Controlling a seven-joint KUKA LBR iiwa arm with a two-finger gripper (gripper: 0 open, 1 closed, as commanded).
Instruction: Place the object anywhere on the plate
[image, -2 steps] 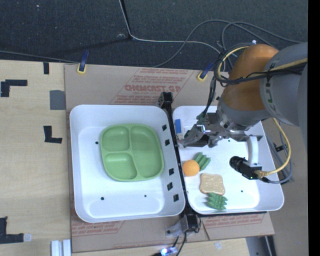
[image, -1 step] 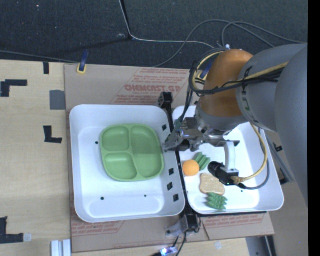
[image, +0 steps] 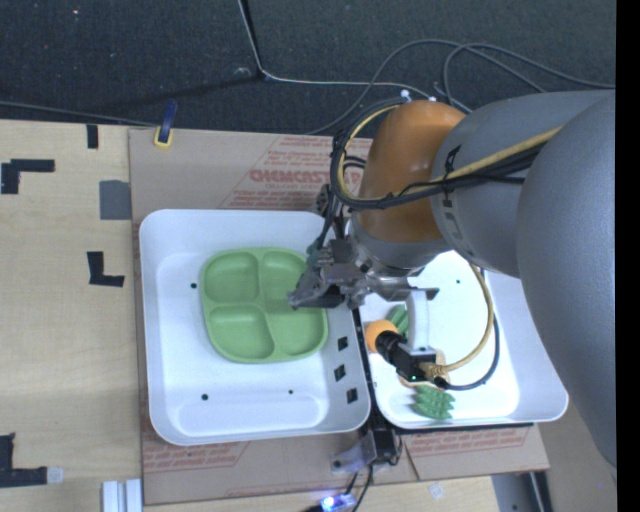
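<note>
1. Seen from the fixed camera above the bench: I am reaching in from the right, my grey arm (image: 540, 190) and its orange band (image: 410, 165) hanging over the seam between the two shallow white bins.

2. My gripper (image: 312, 292) is hovering at the right edge of the green plate (image: 250, 300), dark against the plate's upper-right compartment.

3. The view is not telling me how the gripper is set, and I cannot make out anything being carried there.

4. The green plate, divided into four compartments, is sitting in the left bin (image: 170, 350), toward its upper middle, with bare white floor showing below it.

5. In the right bin (image: 530, 395), an orange object (image: 378, 336) is lying just beside the divider, with a small green piece (image: 399, 319) touching it on its upper right.

6. A second green item, leafy and ridged (image: 432, 402), is resting near the right bin's front wall, apart from the orange object.

7. A yellow cable (image: 480, 355) is looping off my wrist across the right bin, ending at a black fitting (image: 400, 358) next to the orange object.

8. Both bins are standing on a sheet of cardboard (image: 280, 175) laid over the wooden bench (image: 60, 320).
</note>
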